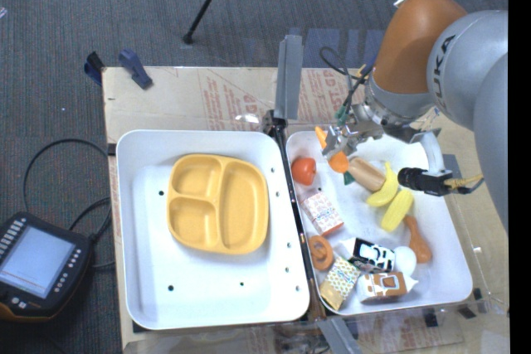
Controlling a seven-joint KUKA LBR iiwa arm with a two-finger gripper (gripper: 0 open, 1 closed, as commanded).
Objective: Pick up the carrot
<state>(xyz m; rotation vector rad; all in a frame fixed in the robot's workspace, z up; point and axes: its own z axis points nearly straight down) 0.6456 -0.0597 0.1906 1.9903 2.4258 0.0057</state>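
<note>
1. Carrot (417, 241). The carrot lies flat in the right bin (461, 265), in its right-hand half, close to the right wall. Its long axis runs at a slant, from the upper left down to the lower right of the camera view. Which end is the tip cannot be told. A white egg (405, 259) lies just beside its lower end. Two yellow bananas (392, 198) lie near its upper end.

2. Pincer (335, 143). The pincer hangs over the upper left part of the right bin, well apart from the carrot. It sits just above the orange end of a tan cylinder (363, 172). Whether the pincer is wide or narrow cannot be told. Nothing is visibly held in it.

3. Arm (465, 70). The arm enters from the right. The orange band (415, 37) sits above the wrist, and the wrist tilts down and to the left toward the bin.

4. Other contents of the right bin.
- A red tomato (304, 170) near the left wall.
- A small pink carton (323, 213) below the tomato.
- An orange ring (321, 251) below the carton.
- Several small packets along the lower edge.

5. Left bin (126, 220). It holds a yellow divided plate (219, 203), lying flat. Both bins rest side by side on the table (207, 95).
</note>
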